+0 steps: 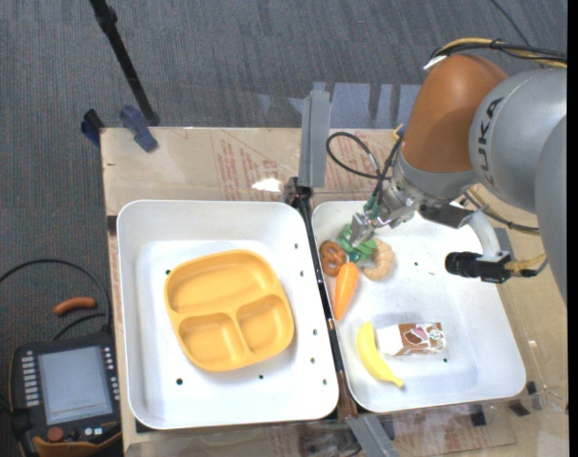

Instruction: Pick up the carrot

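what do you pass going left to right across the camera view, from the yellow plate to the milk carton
yellow divided plate → cookie → carrot → banana → milk carton

The arm (pixel 517 131) has a smooth grey casing with rounded joints. A broad, glossy orange band (pixel 450 112) wraps the segment above the wrist. Dark lettering reading "KUKA" runs along the grey shell beside the band. Black and yellow cables loop around the wrist. The gripper (pixel 363 231) is small and metallic, with green parts at its tip.
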Controlling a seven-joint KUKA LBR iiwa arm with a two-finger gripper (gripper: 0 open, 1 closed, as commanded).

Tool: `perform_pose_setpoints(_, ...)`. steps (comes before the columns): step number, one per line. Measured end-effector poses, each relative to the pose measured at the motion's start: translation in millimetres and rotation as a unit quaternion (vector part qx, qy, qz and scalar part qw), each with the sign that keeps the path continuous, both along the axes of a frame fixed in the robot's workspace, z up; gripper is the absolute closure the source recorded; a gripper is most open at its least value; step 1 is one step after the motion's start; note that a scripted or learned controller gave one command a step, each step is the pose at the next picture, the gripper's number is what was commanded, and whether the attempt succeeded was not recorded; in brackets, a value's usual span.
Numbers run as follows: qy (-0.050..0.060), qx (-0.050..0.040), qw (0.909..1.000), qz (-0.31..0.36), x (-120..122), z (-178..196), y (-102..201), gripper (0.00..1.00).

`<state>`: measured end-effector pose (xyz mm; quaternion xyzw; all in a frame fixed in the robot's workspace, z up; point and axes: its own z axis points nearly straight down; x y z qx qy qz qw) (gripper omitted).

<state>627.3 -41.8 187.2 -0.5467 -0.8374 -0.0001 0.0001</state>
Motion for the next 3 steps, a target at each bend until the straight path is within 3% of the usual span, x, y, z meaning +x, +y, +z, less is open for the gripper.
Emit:
perform_pose_setpoints(1,0.002,0.0000,0.9831,-0.183,-54.7,-0.7,15.0,1.00)
perform_pose_setpoints(2,0.001,0.0001,0.9963,-0.086,-121.3,40.7,-30.5,1.00)
perform_pose_setpoints(3,0.002,-0.0004,0.9640,-0.266,-90.2,-1.2,-31.6,1.00)
